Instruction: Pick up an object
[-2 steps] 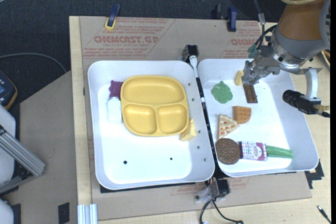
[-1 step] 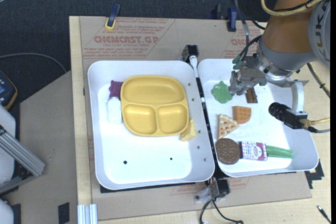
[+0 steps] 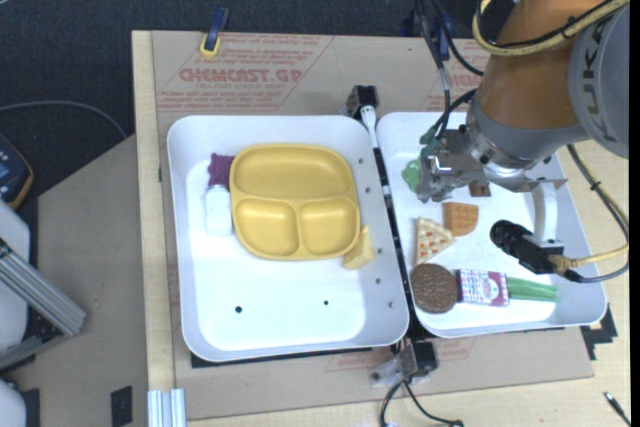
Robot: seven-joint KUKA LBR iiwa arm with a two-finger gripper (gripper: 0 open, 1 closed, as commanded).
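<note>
Pincer (image 3: pixel 437 177): low over the upper part of the right bin (image 3: pixel 580 310); whether it is apart or together cannot be told, since the arm's grey wrist and orange band cover most of it.
Green object (image 3: pixel 412 174): just left of the pincer, partly hidden by it; its kind is hard to make out.
Other right-bin objects: round waffle (image 3: pixel 461 217), waffle wedge (image 3: pixel 433 238), brown cookie (image 3: pixel 434 286), and a green-handled piece with a maroon and white label (image 3: pixel 494 289); the label's writing is too small to read.
Black cylinder (image 3: pixel 520 246): on the arm's white bracket, above the bin's right side.
Left bin (image 3: pixel 270 333): holds a yellow divided tray (image 3: pixel 294 199); a purple item (image 3: pixel 220 169) and a white bottle (image 3: pixel 217 209) show beside its left edge, a yellow scrap (image 3: pixel 358 253) at its lower right corner.
Desk (image 3: pixel 250 65): brown board printed in red, reading roughly "CHEMCAST GP"; the smaller lines are illegible.
</note>
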